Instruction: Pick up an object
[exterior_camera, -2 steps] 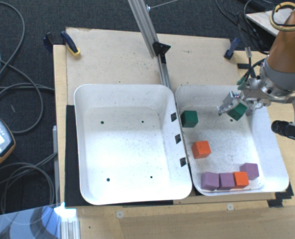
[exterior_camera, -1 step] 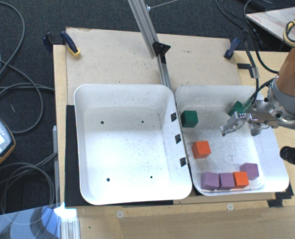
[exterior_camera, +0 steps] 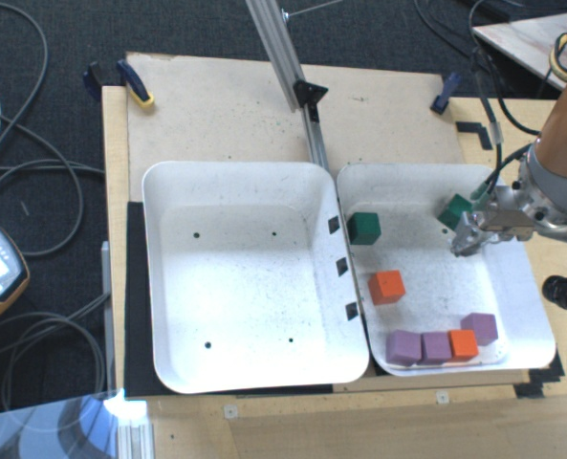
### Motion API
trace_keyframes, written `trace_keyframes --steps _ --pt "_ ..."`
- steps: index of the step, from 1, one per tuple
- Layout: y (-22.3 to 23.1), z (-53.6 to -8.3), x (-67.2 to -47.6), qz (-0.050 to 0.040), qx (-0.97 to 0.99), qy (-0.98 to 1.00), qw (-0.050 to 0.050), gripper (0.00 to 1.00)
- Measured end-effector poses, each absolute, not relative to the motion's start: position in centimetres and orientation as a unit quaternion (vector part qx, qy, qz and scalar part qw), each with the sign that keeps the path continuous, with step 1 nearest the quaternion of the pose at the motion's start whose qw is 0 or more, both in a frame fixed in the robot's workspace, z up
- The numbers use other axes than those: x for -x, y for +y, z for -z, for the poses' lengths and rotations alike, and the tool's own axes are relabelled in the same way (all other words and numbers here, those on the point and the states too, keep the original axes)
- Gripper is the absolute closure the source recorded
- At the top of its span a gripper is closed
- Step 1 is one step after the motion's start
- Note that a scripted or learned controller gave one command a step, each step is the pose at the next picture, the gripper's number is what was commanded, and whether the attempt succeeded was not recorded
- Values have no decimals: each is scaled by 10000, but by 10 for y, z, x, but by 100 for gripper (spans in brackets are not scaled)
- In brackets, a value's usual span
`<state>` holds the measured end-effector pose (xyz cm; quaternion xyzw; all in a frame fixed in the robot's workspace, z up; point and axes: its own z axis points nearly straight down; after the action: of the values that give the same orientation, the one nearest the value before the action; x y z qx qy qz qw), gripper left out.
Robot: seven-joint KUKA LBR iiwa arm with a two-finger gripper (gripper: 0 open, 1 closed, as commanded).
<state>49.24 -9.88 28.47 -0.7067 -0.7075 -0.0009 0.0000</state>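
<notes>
Nearest the camera, along the front wall of the right bin (exterior_camera: 532, 285), sits a row of small blocks: a purple block (exterior_camera: 404, 346), a second purple block (exterior_camera: 436, 346) touching it, an orange block (exterior_camera: 464, 344) next, and a third purple block (exterior_camera: 481, 328) at the row's far right end, set slightly behind. A lone orange cube (exterior_camera: 387, 286) lies farther back, near the middle of the bin floor, apart from the row. Behind that, close to the wall shared with the left bin (exterior_camera: 159, 208), rests a dark green cube (exterior_camera: 363, 228).

No brand, label or readable writing can be made out on any block or on either bin (the small black marks along the dividing wall are too small to read).

The gripper (exterior_camera: 469, 240) hangs over the back right part of the right bin. A second green block (exterior_camera: 454, 210) sits right against the metal fingers on their upper left side, and it appears tilted; whether it is actually pinched between the fingers or merely beside them cannot be told, nor how far they are spread. The dark green cube lies well to the gripper's left, the lone orange cube below and left of it

The bins stand on a pale table (exterior_camera: 216, 113)
</notes>
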Motion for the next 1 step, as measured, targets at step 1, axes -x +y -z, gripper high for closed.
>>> trace_keyframes --steps 1 --pt "-127 -449 -542 31 7065 -7077 -56 100"
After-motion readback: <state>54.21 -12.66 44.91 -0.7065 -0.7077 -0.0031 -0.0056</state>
